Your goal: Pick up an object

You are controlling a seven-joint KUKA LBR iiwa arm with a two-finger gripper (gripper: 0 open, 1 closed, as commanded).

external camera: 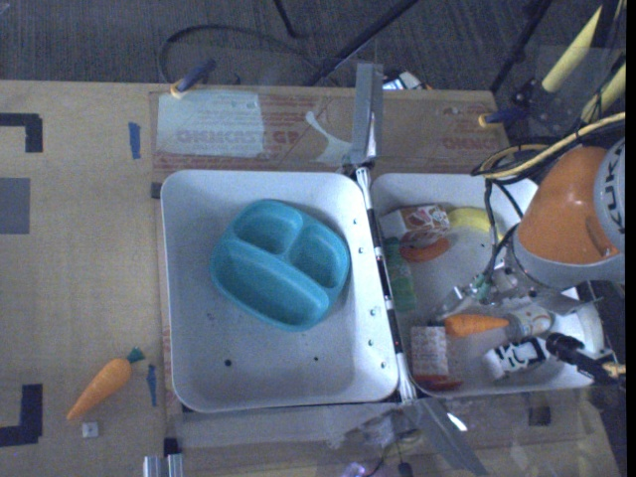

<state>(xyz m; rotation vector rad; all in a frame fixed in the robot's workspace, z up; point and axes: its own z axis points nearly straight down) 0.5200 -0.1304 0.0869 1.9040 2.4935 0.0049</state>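
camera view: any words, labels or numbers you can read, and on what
None can be read with confidence.
Cardboard sheet behind the bins: red printed lettering, upside down and blurred, not readable.
Arm's orange band: part of a dark letter at the frame edge, cut off.
Small packet in the right bin: print too small to read.

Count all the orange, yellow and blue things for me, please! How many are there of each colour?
Orange: 2, the toy carrot lying on the bench and the carrot in the right bin
Yellow: 1, the yellow toy at the back of the right bin
Blue: 1, the blue divided plate in the left bin
Total: 4
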